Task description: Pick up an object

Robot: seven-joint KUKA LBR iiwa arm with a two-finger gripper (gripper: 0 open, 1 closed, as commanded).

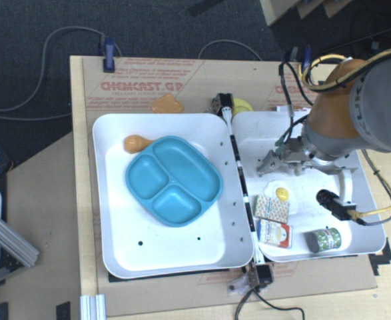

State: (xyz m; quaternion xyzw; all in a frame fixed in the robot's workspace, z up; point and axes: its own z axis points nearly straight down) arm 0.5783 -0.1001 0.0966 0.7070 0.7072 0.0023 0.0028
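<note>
We judged the hand, its grip state unclear to us, should have descended squarely over the small yellow-centred white round object at right of centre.

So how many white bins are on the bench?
2. The left bin holds a blue plate. The right bin sits beside it, under the gripper. The arm may hide some things there.

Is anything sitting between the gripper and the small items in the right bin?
Nothing visible does. The gripper hangs over the upper part of the right bin; below it lie the fried egg toy, the patterned packet and the green can, with bare bin floor in between.
</note>
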